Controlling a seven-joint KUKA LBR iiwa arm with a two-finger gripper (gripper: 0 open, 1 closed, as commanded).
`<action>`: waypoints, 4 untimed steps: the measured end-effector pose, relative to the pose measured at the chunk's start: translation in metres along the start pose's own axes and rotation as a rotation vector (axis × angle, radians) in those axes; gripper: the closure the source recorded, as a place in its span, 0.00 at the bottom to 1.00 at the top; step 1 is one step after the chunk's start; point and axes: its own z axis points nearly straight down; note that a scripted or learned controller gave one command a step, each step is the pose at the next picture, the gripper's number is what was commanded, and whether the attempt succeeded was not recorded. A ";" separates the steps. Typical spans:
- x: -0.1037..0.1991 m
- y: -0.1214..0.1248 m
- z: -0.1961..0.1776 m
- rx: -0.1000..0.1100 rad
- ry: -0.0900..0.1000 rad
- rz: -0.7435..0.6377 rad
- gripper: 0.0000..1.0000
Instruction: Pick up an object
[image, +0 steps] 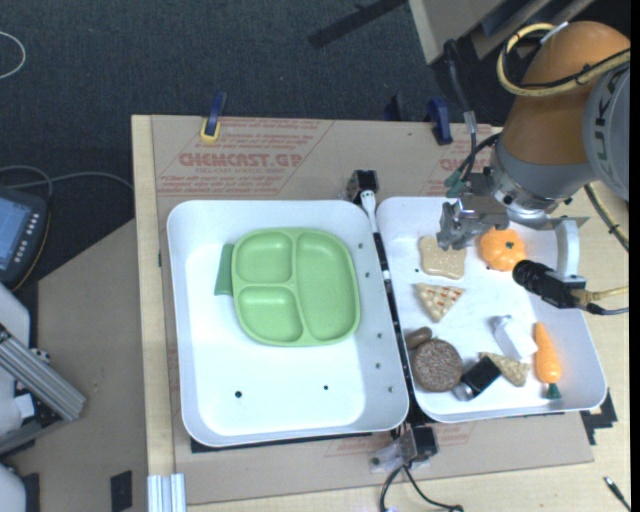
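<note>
1. Nearest the camera, a round brown patty and a black-and-silver piece lie by the right bin's front rim, well below the claw.
2. Just beneath the claw sits a pale tan, cat-shaped cracker, touching or nearly so; whether the claw is wide or narrow cannot be told.
3. Right of the claw, an orange pumpkin crowds close; a waffle wedge lies below the cracker.
4. Left of the claw, the bin's wall is near; beyond it the left bin holds a green divided plate.
5. A carrot lies by the far right rim.
</note>
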 end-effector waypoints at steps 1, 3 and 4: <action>0.052 -0.027 -0.003 0.000 0.001 -0.001 1.00; 0.128 -0.084 0.008 0.002 -0.001 0.001 1.00; 0.138 -0.105 0.024 0.003 -0.001 0.003 1.00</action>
